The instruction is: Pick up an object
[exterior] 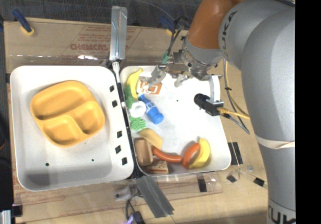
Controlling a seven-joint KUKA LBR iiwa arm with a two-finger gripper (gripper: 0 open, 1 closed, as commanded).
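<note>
- Hovering over the top of the right bin (220, 137), the gripper (168, 75) hangs above the bin's upper left corner, and we cannot tell how it is set.
- We see nothing lifted, so we judge the pick as not yet made: this looks like the approach step.
- Just beside the gripper lie a small orange-and-white packet (149, 88) and a yellow banana (131, 83); these seem the likeliest targets.
- Below them we find a blue bottle (152, 110) touching a green-and-white item (136, 117), then a cluster along the bottom edge: a red sausage (168, 156) and a red-and-yellow fruit piece (196, 153).
- The left bin (20, 137) holds a yellow divided tray (67, 112), well apart from the arm.
- Next, we reckon, the gripper must descend squarely over one item; the crowded corner and the bin wall could spoil the grasp.
</note>
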